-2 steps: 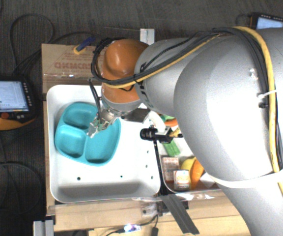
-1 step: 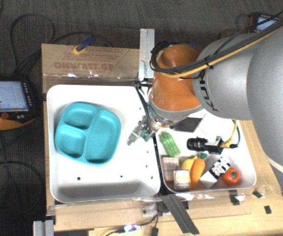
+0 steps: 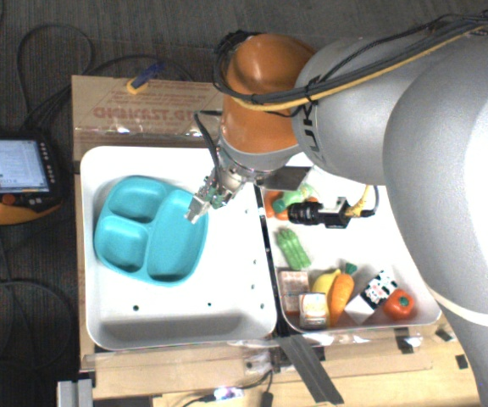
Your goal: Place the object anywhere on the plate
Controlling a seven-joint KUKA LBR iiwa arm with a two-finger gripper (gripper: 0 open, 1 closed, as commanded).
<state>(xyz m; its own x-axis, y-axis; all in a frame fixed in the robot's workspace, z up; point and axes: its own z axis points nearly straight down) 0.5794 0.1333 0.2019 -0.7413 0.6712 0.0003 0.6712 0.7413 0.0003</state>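
On dark carpet, the bench (image 3: pixel 176 371) bears two white bins (image 3: pixel 227 312); hand (image 3: pixel 203 203) grip unclear.

A divided plate (image 3: pixel 149 231) lay in the left bin (image 3: pixel 227 312). The right bin (image 3: pixel 422 312) held a toy carrot (image 3: pixel 340 293), tomato (image 3: pixel 399 304) and cucumber (image 3: pixel 293 248). A teach pendant (image 3: pixel 13 172) sat left of both bins.

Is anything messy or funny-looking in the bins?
The blue plate sits crooked in the left bin, turned at an angle to its walls. The toy food lies jumbled in the right bin. Nothing looks spilled or broken.
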